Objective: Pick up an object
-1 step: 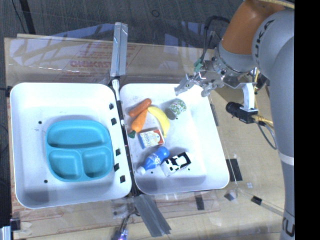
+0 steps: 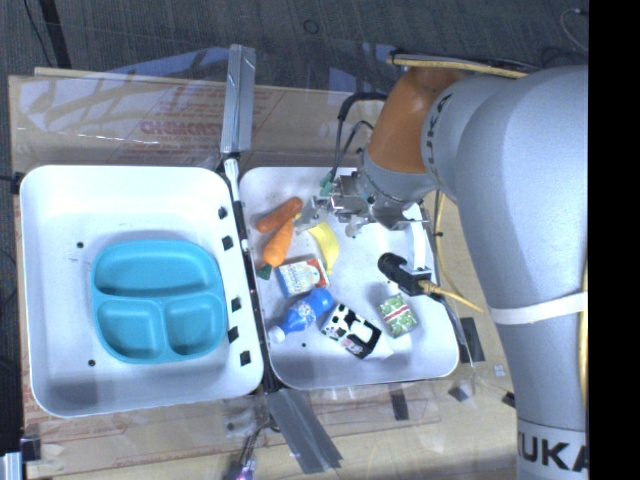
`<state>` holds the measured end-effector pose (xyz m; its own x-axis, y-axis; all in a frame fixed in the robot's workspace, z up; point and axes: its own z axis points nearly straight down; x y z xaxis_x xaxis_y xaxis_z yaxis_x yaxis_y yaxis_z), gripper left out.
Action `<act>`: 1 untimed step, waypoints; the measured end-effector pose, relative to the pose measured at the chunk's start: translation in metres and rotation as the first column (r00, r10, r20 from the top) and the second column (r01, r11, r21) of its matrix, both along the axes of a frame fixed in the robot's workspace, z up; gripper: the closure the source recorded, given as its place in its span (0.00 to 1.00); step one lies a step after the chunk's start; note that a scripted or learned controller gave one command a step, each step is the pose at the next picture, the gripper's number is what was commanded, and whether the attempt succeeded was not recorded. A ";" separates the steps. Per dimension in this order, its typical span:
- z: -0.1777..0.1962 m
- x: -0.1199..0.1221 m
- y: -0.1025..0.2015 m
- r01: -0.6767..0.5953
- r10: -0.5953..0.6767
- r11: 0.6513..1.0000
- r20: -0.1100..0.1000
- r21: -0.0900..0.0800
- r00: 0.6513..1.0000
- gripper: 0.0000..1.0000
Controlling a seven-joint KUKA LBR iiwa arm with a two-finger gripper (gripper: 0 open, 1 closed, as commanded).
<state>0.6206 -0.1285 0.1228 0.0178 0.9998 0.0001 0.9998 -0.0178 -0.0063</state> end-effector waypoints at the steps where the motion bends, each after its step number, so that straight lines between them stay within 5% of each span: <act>1: -0.031 0.003 -0.021 -0.070 0.070 0.998 0.001 0.002 0.998 0.00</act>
